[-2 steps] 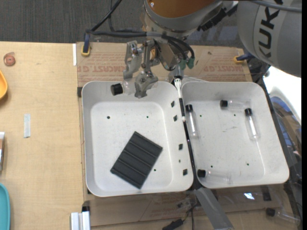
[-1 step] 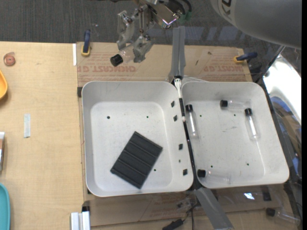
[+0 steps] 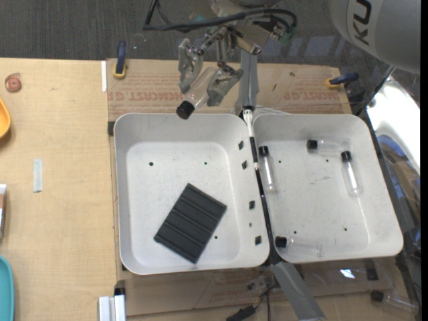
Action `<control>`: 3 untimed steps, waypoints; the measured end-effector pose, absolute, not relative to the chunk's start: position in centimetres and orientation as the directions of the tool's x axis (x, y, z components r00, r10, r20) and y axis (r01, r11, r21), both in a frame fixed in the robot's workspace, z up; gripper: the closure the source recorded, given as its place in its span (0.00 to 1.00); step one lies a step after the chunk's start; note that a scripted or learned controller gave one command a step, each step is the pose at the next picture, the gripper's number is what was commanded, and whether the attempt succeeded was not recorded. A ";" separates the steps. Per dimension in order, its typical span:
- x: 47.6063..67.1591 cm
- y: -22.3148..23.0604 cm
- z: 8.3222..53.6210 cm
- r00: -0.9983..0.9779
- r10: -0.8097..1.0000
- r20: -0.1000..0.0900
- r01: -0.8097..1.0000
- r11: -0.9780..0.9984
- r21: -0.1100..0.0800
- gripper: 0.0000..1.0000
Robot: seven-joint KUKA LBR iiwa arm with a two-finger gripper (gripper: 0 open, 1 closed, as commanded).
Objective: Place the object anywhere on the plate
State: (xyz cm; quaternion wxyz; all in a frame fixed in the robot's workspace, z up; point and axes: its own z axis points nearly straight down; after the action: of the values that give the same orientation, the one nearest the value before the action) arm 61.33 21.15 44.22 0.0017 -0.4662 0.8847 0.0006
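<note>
Gripper (image 3: 200, 89) above far rim of left bin (image 3: 127, 179), clenched on clear black-capped tube (image 3: 190, 102); ribbed black plate (image 3: 191, 222) inside.

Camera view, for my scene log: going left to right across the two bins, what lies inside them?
Black ribbed plate in the left bin → clear tube by the divider → small black-capped vial → clear tube in the right bin.
</note>
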 end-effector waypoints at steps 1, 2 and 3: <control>58.8 20.6 38.7 -0.223 -0.975 -0.003 -0.975 0.223 0.001 1.00; 66.0 21.6 44.1 0.270 -0.963 -0.005 -0.963 -0.270 -0.002 1.00; 60.9 19.3 40.8 0.587 -0.809 -0.005 -0.809 -0.587 0.000 1.00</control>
State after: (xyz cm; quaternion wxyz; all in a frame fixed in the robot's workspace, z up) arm 60.92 19.32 40.83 0.0011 -0.8908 0.4543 0.0022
